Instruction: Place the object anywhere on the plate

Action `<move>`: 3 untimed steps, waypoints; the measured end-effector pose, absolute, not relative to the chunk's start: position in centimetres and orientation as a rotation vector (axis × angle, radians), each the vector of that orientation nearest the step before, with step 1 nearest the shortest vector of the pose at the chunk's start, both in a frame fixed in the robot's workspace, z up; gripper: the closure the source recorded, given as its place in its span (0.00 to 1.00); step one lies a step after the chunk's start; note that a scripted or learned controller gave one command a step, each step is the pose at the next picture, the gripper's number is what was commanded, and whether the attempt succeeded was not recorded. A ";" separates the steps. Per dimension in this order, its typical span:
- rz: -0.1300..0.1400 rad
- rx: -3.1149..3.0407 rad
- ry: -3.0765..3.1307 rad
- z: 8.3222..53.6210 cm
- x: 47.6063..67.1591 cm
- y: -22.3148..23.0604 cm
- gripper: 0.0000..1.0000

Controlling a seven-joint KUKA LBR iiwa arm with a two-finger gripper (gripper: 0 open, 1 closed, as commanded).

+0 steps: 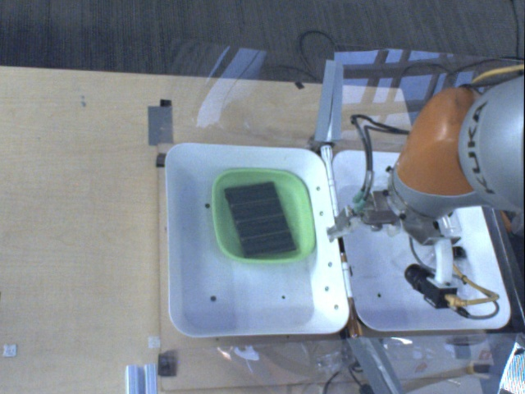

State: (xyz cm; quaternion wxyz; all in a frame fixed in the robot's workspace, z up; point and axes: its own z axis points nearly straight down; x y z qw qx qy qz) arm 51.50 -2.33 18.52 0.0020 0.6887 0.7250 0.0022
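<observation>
**Dark slab resting on the green plate**

In the left bin point(189, 302), toward its far edge, a square lime-green plate point(305, 212) with rounded corners carries the object point(260, 219): a dark grey, ribbed rectangular slab lying flat and slightly askew. Over the right bin point(385, 310), the grey arm point(492, 150) with its orange band bends downward, its wrist near the bins' shared edge. Whether the gripper is open or closed cannot be told.

Single fixed camera above pale wooden bench point(74, 220), looking down at slant. Medium distance. Two shallow white plastic bins point(184, 245) occupy centre and right of frame; dark carpeted floor point(164, 15) fills top strip.
</observation>
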 end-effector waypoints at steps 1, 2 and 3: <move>0.006 2.177 2.259 18.5 58.5 -0.2 0.00; 0.008 2.179 2.256 23.1 57.0 -1.3 0.00; 0.009 2.258 2.175 27.6 54.6 -4.6 0.00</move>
